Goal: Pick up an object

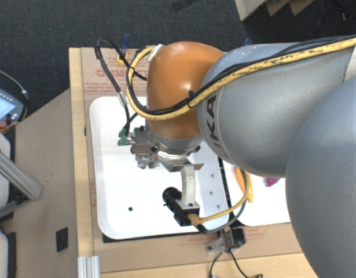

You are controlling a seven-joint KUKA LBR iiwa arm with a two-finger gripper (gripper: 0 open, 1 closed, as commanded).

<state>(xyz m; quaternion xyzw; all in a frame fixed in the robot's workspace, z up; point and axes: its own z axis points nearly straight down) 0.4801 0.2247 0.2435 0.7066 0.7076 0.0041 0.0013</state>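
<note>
My gripper [144, 158] hangs low over the middle of the left white bin [108, 172], under the orange wrist band. The arm's bulk hides whatever lies directly below it. A small purple object [272, 182] peeks out in the right bin [264, 213], just beside the arm's edge. An orange strip [241, 177] shows at that bin's left side, partly hidden by the arm. Nothing can be seen held at the gripper.
A tiny dark speck [130, 208] sits on the left bin's floor near its front. The bins rest on a brown cardboard-topped bench [79, 155]. The grey arm covers most of the right bin and the right of the view.
</note>
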